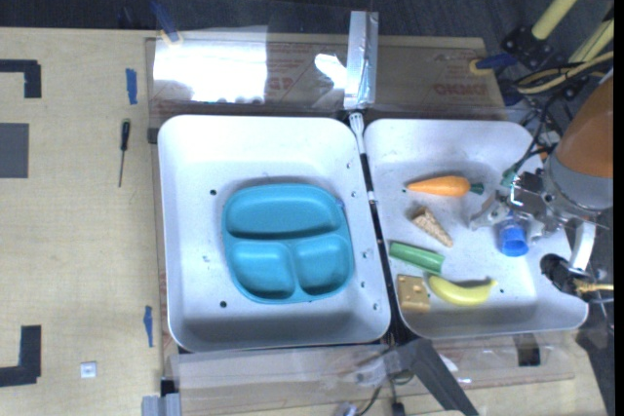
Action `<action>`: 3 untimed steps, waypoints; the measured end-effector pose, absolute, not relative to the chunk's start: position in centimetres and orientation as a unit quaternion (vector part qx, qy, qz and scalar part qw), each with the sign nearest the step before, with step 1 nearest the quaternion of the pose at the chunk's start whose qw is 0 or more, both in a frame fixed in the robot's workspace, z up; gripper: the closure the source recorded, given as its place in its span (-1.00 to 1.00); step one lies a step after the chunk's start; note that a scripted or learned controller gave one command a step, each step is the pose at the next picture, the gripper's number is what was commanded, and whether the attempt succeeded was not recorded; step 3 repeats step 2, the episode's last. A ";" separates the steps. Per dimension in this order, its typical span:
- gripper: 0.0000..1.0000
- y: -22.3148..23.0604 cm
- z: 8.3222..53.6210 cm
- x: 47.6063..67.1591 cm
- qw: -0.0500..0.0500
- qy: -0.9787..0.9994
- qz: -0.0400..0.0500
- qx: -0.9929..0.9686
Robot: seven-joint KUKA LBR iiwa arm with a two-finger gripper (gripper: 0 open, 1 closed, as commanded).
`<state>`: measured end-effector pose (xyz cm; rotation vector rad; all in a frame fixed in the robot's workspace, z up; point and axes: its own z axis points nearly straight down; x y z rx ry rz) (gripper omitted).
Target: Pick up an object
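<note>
Beside the gripper, grip unreadable, lie a blue cup, carrot and banana.

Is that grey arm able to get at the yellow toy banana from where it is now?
Probably yes: the yellow toy banana lies uncovered in the right white bin, the gripper just above it in the picture, nothing between.

Blue tray; orange carrot; yellow banana; green stick, perhaps a cucumber.

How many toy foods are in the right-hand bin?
5: carrot, cone, green vegetable, banana, tan block. The arm may hide more.
</note>
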<state>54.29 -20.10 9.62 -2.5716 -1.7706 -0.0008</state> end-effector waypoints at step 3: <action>1.00 -14.9 26.1 56.2 -0.002 -0.657 -0.002 -0.754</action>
